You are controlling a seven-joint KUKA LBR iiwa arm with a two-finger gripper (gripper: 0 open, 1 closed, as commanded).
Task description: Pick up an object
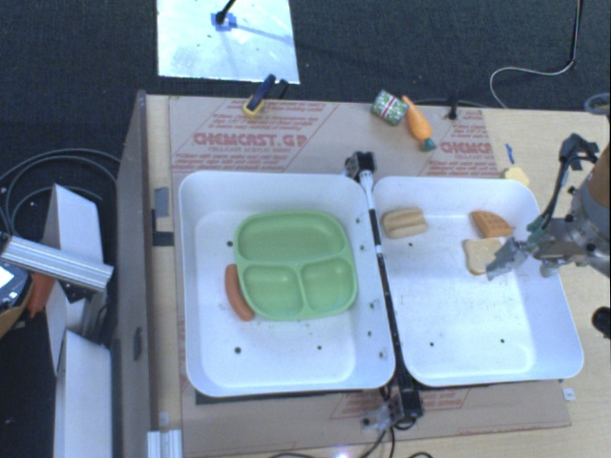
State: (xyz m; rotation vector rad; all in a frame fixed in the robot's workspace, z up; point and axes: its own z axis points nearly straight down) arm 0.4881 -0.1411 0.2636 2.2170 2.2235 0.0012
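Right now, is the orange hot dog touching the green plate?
Cannot tell. In the camera view the hot dog lies tight along the left edge of the green plate, with no white bin floor between them, but actual contact isn't plain.
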